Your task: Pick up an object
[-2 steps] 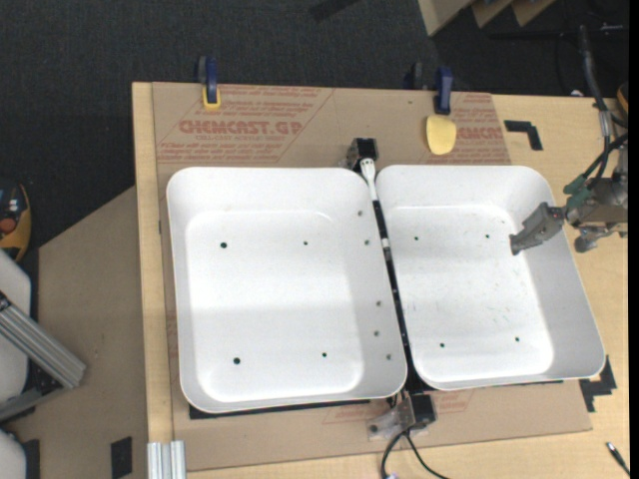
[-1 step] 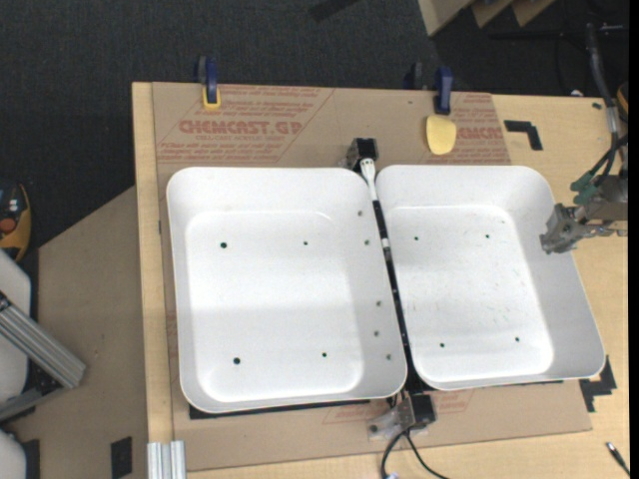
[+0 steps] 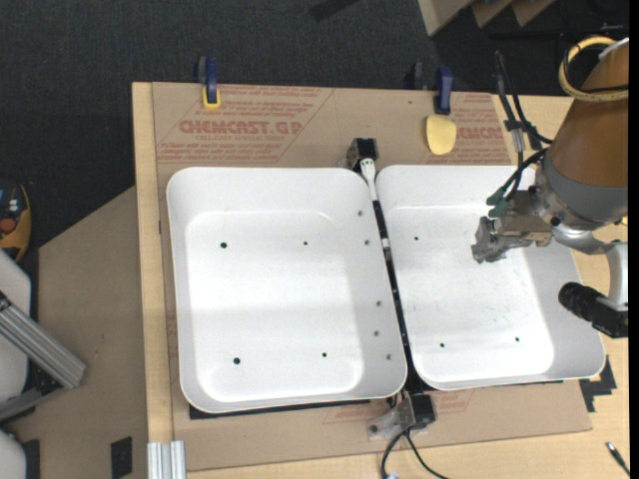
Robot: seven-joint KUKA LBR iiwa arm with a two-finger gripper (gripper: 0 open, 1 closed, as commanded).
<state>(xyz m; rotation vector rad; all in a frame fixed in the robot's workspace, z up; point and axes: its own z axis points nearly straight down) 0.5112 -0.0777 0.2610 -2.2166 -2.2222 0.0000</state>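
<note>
Camera view: tool [image 3: 491, 245] sits low over the right bin [image 3: 559, 362], can't tell if it's apart or together | thing to grab: nothing I can make out in the right bin or the left bin [image 3: 200, 367], just a yellow piece [image 3: 440, 134] on the worktop [image 3: 150, 267] behind | tip: find a target before closing, don't clamp on air

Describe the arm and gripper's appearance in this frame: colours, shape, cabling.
The arm is a bulky rounded body, orange-brown on top with a grey section beneath. Black cables run along its left side. The gripper is a small grey metal block with short dark fingers.
</note>
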